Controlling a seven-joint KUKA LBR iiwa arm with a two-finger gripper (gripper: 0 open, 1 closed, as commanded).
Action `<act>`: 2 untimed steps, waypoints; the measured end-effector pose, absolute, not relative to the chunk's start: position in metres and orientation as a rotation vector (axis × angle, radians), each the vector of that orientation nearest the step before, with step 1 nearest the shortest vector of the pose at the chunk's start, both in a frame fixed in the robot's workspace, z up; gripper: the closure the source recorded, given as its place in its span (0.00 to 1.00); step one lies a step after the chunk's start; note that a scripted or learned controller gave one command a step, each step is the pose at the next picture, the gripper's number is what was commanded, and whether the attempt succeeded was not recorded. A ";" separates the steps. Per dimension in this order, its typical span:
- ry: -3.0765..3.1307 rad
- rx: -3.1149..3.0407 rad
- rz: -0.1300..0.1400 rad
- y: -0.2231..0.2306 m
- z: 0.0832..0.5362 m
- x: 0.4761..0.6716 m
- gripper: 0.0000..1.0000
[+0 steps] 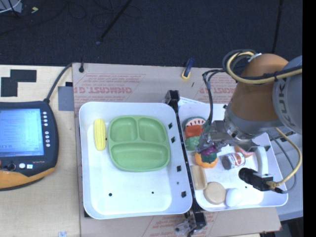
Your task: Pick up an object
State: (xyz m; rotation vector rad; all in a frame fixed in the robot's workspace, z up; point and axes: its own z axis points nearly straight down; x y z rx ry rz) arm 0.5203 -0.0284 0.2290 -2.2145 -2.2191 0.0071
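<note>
My gripper (206,141) hangs low over the left half of the right bin (276,199), with the grey and orange arm reaching in from the right. Directly under and touching it in the picture is a small toy (208,157) of orange, purple and green. Around it lie a red and green slice (194,124), a green piece (190,143), a small jar with a red label (233,160), a tan stick (199,177), a round tan biscuit (215,192) and a white lump (235,197). Nothing is clearly between the gripper's parts.
The left bin (94,191) bears a green divided plate (139,143) and a yellow corn cob (99,134) beside it. A black divider (178,147) separates the bins. A handheld control tablet (24,139) lies on the bench at far left.
</note>
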 end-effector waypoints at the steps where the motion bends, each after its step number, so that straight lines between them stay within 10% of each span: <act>1: -2.220 -2.216 0.007 -0.016 0.235 0.517 1.00; 2: -2.215 -2.219 0.009 -0.014 0.232 0.512 1.00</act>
